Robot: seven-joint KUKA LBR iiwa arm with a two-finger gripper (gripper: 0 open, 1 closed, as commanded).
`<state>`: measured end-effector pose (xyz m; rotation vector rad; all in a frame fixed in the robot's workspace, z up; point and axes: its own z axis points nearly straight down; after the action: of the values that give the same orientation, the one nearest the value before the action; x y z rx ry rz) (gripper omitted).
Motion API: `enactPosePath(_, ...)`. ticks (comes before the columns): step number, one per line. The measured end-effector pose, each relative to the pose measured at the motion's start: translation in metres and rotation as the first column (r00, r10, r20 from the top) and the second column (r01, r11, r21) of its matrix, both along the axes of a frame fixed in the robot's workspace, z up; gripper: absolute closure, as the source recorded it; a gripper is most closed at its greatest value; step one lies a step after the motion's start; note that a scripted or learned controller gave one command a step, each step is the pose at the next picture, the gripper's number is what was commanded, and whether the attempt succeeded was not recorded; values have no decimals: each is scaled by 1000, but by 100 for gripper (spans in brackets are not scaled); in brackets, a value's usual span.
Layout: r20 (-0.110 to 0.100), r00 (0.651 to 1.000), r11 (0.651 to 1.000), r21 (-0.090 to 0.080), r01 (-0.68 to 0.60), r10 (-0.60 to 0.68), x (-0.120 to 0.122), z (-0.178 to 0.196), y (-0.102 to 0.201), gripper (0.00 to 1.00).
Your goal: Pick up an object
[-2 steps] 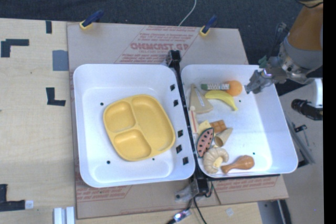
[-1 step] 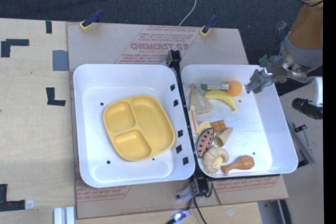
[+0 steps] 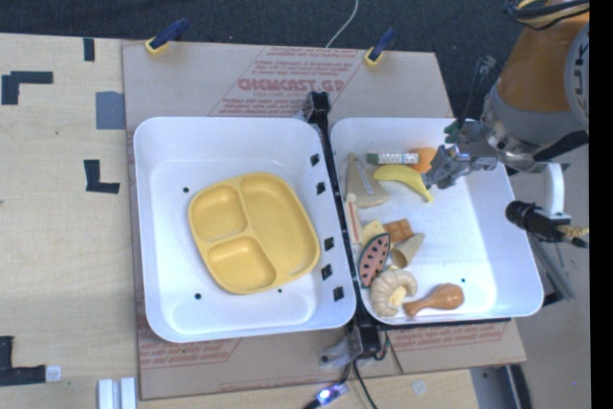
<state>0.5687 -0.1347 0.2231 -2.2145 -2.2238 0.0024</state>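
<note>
Claw (image 3: 446, 166) low over right bin (image 3: 498, 235), just beside banana (image 3: 403, 177); finger state cannot be told, nothing seen held. Risk: glancing off the curved banana and nudging it into the carrot (image 3: 424, 155) and tube (image 3: 391, 157) close behind. Crowded along the divider: shell (image 3: 393, 287), drumstick (image 3: 436, 299), cone (image 3: 407, 250); yellow tray (image 3: 253, 232) alone in left bin (image 3: 153, 206).

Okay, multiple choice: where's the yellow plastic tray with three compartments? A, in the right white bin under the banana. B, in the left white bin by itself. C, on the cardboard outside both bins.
B: the yellow three-compartment plastic tray lies flat in the left white bin, while the yellow banana sits in the right white bin.
</note>
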Motion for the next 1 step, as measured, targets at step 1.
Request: enactPosePath(1,0,1000,1000,1,-1,1,-16,9,46,100)
